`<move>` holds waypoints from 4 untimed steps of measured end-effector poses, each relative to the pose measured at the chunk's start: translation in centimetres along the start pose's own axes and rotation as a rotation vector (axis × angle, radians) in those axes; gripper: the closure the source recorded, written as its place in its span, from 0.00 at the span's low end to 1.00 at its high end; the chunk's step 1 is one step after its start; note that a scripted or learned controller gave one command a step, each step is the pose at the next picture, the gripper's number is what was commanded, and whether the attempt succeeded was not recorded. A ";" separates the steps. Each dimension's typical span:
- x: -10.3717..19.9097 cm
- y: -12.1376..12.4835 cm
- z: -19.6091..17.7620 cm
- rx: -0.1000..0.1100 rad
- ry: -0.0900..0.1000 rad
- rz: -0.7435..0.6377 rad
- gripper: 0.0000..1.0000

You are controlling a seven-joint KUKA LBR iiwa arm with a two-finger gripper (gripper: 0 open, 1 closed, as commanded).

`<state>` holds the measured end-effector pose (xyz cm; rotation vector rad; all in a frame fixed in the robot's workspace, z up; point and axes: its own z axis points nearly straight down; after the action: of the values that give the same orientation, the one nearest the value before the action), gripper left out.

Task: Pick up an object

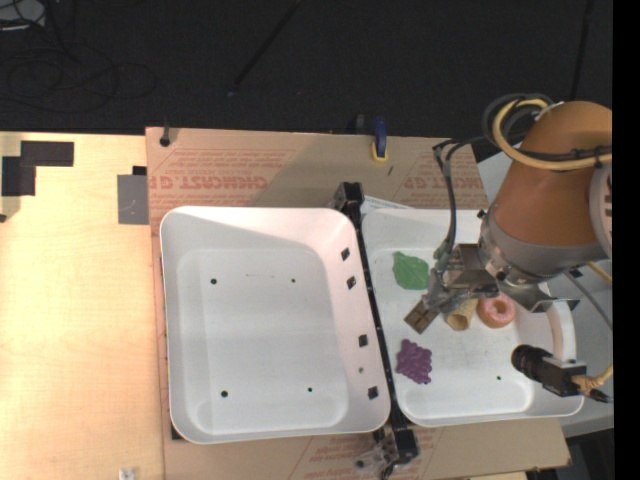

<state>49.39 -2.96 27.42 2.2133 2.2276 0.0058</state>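
You see the tool (pixel 428 313) low inside the right bin (pixel 470 403), reaching in from the right under the orange band (pixel 550 183) of the arm. Whether it is open or closed, you cannot tell from this angle. Around it lie several small objects: a green piece (pixel 409 270) just to its upper left, a purple grape bunch (pixel 414 361) below it, a pink ring (pixel 496 312) to its right, and a beige piece (pixel 460 316) beside the ring. The left bin (pixel 200 258) stands next to it on the surface (pixel 70 318).
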 end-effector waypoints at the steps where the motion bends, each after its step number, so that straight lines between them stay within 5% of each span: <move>1: -3.3 -2.2 9.2 0.015 -0.001 0.011 1.00; 4: -3.4 -1.9 5.9 0.014 0.001 0.013 1.00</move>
<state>47.53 -6.33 21.52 2.2348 2.2210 -0.0094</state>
